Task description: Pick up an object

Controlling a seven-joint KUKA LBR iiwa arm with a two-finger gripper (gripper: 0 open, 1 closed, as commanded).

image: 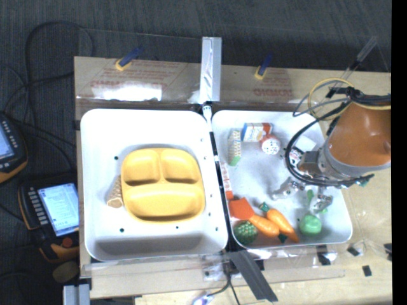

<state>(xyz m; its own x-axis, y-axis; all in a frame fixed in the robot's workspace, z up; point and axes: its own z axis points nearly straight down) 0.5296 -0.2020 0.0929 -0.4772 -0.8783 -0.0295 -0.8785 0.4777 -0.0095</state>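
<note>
Inspection of the right bin (219, 170): the gripper (304, 192) hangs low over the bin's middle-right floor, beneath the orange band of the arm (359, 138). Two metal fingers show, one reaching toward the view's left at (284, 188) and one toward the lower right, with bare floor between them; the jaws read as spread apart and gripping nothing.

Nearest candidate, by judgement: the green round piece (311, 224), just below the jaws and slightly toward the arm's side, with no long axis to align with. The carrot (280, 221) lies below the jaws and to the view's left, its long axis running diagonally, tip toward the lower right. An orange block (240, 208) and a green textured ball (245, 232) sit beyond it, farther left. A small white ball (271, 146) and a box (254, 132) lie above the jaws, well apart.

Surface: smooth white plastic, shallow walls. Room is tight near the lower rim, where the toys crowd together. The left bin (95, 170) holds a yellow divided tray (163, 183).
</note>
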